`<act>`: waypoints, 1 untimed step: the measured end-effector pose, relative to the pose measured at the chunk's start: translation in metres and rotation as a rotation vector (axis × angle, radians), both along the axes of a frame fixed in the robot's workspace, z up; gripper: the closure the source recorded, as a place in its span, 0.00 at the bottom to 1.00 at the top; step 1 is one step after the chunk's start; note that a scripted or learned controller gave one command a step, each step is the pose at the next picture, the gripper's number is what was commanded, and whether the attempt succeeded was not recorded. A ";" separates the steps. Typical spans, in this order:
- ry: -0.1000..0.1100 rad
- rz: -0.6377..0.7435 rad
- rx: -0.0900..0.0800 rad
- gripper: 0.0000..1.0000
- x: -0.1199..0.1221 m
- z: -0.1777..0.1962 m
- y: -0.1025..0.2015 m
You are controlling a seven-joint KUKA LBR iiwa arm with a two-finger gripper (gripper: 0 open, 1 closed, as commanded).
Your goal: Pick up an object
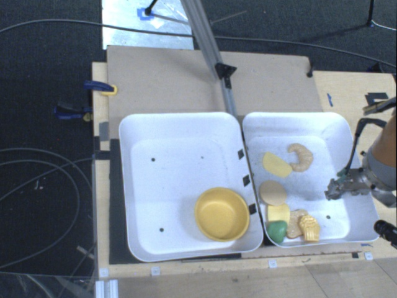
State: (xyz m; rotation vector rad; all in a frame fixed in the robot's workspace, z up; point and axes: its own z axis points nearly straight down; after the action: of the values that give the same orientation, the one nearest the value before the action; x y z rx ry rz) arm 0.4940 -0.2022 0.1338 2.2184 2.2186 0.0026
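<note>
I see the gripper (340, 189) over the right bin (335, 129), near its right wall; finger state undeterminable. Yellow bowl (222, 213) sits in the left bin (142, 166).

dark carpet (43, 36), black cables (37, 166), tan bench (167, 79)

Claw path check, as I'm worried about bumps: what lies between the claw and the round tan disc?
In the camera view, only bare white bin floor lies between the claw and the round tan disc.

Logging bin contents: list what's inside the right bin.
The right bin holds a curled tan piece, a yellow wedge, a tan disc, a yellow block, a green piece and tan-yellow toys. Anything beneath that cluster is hidden.
</note>
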 end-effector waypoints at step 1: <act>-0.002 0.005 -0.001 1.00 0.003 0.043 0.000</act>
State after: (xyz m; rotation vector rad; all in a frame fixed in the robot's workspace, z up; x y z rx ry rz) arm 0.4965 -0.2018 0.1769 2.2120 2.2227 0.0038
